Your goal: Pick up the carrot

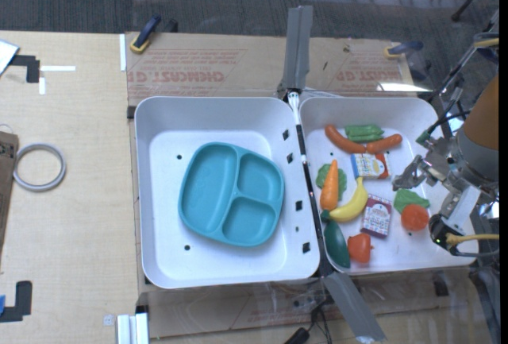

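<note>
Carrot (329,185) lies near right bin's (370,259) left wall, tip up, touching green leafy piece (338,182); banana (350,203) just below it, sausage (346,141) above. Gripper (416,173) hovers well right of carrot, above tomato (414,216); fingers apart, holding nothing.

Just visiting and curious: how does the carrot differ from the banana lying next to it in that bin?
The carrot is orange and tapers straight to a point, standing nearly upright in the view; the banana is yellow, curved, and lies slanted. The carrot rests against green leafy pieces, while the banana's lower end sits just below the carrot's tip. Both are toy foods in the right bin, left of the gripper.
</note>
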Tool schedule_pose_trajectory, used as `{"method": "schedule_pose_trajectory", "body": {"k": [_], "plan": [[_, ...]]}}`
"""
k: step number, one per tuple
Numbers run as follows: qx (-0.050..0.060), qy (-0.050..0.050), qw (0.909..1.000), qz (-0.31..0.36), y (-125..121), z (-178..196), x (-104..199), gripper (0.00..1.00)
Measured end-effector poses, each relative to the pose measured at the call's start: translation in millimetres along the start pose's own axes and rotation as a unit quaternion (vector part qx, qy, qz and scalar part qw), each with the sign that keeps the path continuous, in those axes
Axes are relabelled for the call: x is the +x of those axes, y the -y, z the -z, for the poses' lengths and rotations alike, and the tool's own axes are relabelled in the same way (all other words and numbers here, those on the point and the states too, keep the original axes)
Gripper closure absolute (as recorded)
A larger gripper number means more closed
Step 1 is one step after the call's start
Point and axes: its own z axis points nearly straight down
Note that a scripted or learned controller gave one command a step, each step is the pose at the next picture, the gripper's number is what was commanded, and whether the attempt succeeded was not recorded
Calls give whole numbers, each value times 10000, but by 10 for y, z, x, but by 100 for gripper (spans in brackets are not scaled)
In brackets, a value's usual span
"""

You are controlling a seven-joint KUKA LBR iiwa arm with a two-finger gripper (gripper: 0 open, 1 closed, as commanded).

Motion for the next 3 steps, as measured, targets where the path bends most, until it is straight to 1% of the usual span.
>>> {"method": "schedule_pose_trajectory", "body": {"k": [1,2,3], "plan": [[1,1,9995,-330,92,229,95,0],[-26,-21,9922,1248,146,-944,405,0],[4,2,9986,538,629,-84,748,0]]}}
